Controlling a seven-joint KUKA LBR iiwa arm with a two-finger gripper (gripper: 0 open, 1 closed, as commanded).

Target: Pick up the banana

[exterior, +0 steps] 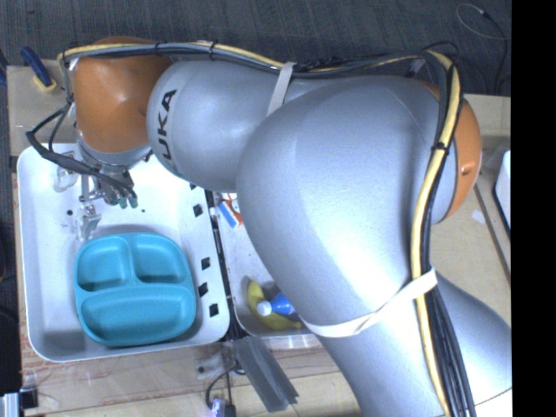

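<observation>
A small part of the yellow banana [258, 305] shows in the right bin [246, 321], under the arm's big grey body, with a blue and white object [280, 306] lying on it. My gripper [90, 205] hangs over the left bin [35, 233], just above the far edge of the blue tray [135, 285]. It is well to the left of the banana. Nothing is seen between its fingers.
The blue three-compartment tray lies in the left bin's near half. The arm covers most of the right bin. An orange-red item [228, 209] peeks out by the divider between the bins. A blue-handled tool [36, 66] lies at the bench's far left.
</observation>
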